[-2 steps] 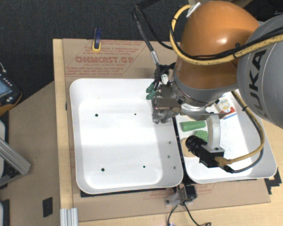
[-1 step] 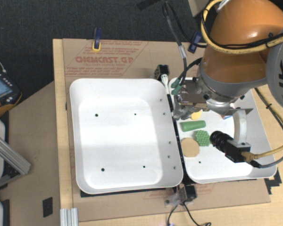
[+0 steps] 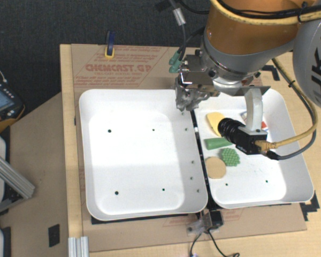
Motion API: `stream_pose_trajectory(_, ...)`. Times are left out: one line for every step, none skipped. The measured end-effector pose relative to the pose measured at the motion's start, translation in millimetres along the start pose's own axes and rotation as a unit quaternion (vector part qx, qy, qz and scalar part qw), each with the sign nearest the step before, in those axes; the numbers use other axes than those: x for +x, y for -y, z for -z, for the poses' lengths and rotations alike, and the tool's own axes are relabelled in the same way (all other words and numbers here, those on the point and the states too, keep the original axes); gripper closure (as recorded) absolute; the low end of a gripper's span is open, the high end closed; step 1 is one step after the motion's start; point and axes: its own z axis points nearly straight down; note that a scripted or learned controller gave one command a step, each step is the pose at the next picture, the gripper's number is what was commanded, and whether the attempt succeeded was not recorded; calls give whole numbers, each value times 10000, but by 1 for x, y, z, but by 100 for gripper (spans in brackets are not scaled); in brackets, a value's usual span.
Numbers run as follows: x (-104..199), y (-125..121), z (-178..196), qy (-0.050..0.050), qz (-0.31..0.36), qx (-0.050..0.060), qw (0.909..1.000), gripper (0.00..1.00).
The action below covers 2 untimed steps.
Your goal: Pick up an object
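Where the two bins meet, the gripper [image 3: 186,101] hangs over the right bin's [image 3: 289,191] far left corner; whether its jaws are apart, I cannot tell. The objects lie nearer the camera: yellow piece [image 3: 213,120], green block [image 3: 217,142], knobbly green ball [image 3: 230,157] and tan disc [image 3: 215,168] (black cable fitting alongside).

Glossy white plastic bins [image 3: 96,159] sit on matt brown cardboard [image 3: 123,66]; the arm's orange band [image 3: 257,15] gleams smooth, beside a bumpy green piece [image 3: 230,157].
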Motion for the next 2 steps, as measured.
stream_pose_trajectory(-129, 22, 110, 19, -94, -35, 9999, 100)
stream_pose_trajectory(-170, 25, -37, 24, -63, 127, 9999, 100)
